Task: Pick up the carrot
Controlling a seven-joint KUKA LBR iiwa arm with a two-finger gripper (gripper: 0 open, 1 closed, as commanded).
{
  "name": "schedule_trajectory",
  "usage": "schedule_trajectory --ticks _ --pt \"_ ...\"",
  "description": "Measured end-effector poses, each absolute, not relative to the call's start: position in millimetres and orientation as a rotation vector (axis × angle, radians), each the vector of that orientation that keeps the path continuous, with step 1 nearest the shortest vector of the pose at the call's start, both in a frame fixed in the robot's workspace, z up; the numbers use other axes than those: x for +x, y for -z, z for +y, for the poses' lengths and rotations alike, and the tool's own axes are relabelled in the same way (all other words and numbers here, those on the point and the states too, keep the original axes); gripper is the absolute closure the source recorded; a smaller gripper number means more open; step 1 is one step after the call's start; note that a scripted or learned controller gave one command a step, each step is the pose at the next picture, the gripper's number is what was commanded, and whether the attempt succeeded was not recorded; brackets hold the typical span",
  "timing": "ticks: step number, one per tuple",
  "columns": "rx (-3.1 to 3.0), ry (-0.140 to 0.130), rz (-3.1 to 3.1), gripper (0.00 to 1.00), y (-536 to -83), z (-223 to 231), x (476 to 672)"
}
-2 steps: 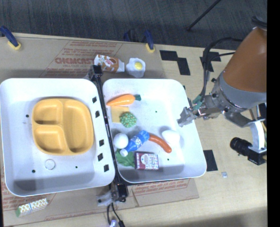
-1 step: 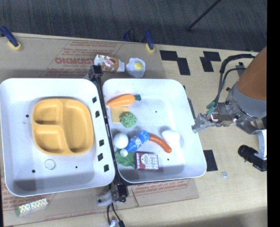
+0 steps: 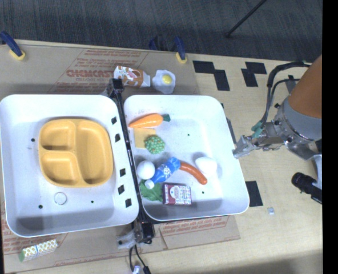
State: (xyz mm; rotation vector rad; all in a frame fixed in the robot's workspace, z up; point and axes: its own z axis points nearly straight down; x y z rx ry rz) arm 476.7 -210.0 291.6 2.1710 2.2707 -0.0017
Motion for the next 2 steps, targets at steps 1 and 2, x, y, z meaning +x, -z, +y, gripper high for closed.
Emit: schedule_trajectory --ticks 1,2 --pt "2.306 0.003 2.140 1.00 -281 -211 476.1" --pt "2.400 0.003 2.035 1.00 -274 -198 476.4"
